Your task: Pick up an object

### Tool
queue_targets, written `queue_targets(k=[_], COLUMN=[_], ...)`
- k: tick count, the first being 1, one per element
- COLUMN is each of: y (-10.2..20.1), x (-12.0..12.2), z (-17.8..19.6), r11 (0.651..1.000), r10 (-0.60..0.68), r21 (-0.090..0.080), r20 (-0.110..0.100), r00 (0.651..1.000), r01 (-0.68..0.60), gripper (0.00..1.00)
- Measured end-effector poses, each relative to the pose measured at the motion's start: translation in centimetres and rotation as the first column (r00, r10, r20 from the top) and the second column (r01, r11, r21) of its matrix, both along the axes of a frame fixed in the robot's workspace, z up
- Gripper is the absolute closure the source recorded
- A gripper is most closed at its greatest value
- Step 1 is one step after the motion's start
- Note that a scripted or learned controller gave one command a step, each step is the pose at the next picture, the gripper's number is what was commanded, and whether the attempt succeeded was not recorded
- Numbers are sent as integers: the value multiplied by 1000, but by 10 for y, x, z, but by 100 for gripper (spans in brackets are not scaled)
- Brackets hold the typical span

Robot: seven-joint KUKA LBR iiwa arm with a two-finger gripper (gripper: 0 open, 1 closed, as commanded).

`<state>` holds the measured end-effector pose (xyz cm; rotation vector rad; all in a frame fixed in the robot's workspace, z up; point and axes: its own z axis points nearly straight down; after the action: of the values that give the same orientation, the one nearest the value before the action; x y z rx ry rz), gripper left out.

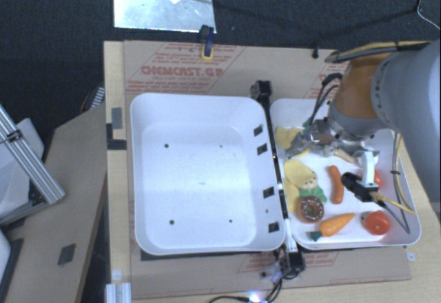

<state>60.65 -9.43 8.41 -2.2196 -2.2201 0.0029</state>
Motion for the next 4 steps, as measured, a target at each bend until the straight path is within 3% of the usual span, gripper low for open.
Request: queue_targets(k=[1,2,3,4], y=[1,1,1,8], x=[3,3,40,-11], z=[12,11,2,0], r11=[1000,1000,1000,1000], r10=[3,3,5,1], r21=[0,0,0,0], r20=[7,6,9,1], r00=[1000,1000,1000,1000], r01=[-3,-3,-5,-1], gripper=[100,0,0,0])
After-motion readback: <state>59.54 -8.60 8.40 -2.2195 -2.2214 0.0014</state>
